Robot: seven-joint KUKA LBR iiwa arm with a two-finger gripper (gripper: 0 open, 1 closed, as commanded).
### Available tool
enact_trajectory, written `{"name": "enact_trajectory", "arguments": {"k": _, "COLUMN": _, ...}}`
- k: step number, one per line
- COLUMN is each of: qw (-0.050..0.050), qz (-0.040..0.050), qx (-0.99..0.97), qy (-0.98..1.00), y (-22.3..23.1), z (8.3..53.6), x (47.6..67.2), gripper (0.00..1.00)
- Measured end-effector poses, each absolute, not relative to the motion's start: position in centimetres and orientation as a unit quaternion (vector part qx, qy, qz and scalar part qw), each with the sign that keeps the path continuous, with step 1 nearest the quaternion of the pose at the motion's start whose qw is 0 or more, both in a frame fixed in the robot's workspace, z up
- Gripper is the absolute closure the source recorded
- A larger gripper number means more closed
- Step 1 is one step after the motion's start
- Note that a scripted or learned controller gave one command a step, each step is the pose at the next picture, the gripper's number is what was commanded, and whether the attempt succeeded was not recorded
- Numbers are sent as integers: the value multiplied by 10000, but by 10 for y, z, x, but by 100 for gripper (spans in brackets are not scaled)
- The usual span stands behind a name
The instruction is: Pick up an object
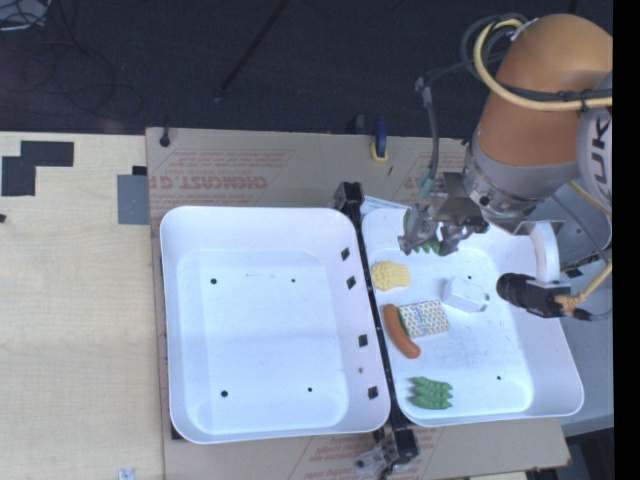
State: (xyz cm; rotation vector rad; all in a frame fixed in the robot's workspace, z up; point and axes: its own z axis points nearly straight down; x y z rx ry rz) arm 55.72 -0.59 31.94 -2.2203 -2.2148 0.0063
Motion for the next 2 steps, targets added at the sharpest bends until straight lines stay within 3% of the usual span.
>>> {"name": "enact_trajectory", "arguments": {"k": 1, "qw": -4, "qz": -9, "qx": -7043, "qy": -7099, "y": 82, "z": 322, "x": 622, "gripper": 100}}
{"name": "enact_trajectory", "arguments": {"k": 2, "qw": -33, "qz": -57, "qx": -7057, "qy": -7085, "y": 89, "z": 500, "x": 570, "gripper": 100}}
